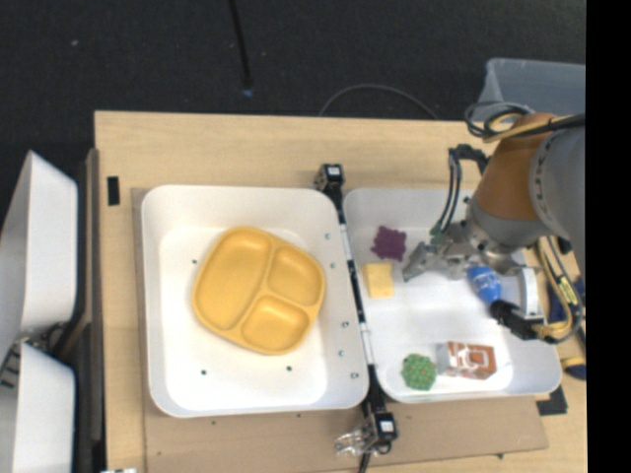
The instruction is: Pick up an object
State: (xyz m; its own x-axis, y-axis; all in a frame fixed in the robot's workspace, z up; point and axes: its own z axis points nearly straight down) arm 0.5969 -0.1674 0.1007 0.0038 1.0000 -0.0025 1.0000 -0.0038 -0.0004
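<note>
- The gripper (422,261) is seen low in the right bin (449,207), fingers slightly apart and clamped on nothing (blurred, though).
- Just left of it lie a purple toy (390,242) and a yellow block (380,280).
- The arm (523,180) is cut off at the right.

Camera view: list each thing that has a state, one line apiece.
Yellow divided plate: upright in the left bin, compartments bare.
Purple piece: loose in the right bin, near the tool.
Yellow block: lying flat, untouched.
Green ball: resting beside the packet.
Blue object: lying under the arm.
</note>
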